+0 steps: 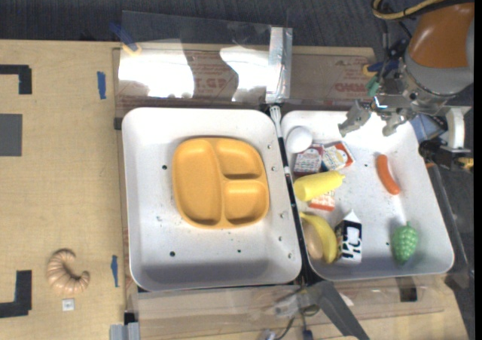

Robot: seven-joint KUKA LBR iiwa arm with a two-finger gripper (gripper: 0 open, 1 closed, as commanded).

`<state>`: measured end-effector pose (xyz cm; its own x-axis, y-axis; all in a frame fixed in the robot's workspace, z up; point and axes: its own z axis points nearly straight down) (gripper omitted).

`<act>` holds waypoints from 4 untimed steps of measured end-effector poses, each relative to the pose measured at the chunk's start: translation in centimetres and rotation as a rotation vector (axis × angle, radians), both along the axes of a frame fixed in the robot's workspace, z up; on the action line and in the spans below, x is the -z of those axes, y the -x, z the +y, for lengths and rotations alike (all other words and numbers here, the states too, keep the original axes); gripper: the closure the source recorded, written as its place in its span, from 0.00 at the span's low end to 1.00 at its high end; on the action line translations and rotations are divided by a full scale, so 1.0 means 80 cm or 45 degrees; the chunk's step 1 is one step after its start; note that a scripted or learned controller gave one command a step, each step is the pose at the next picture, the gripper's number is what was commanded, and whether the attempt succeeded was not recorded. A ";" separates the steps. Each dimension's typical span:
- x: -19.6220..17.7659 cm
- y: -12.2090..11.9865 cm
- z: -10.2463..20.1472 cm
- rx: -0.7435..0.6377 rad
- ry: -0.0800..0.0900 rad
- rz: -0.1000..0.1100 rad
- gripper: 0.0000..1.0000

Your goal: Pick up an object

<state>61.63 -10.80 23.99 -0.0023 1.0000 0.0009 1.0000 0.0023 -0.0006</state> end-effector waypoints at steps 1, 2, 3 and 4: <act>0.170 0.064 -0.098 -0.294 -0.001 0.002 0.00; 0.188 0.098 0.009 -0.271 -0.002 -0.002 0.00; 0.190 0.043 -0.009 -0.087 0.002 -0.008 0.00; 0.197 -0.010 -0.024 0.110 0.002 0.154 0.00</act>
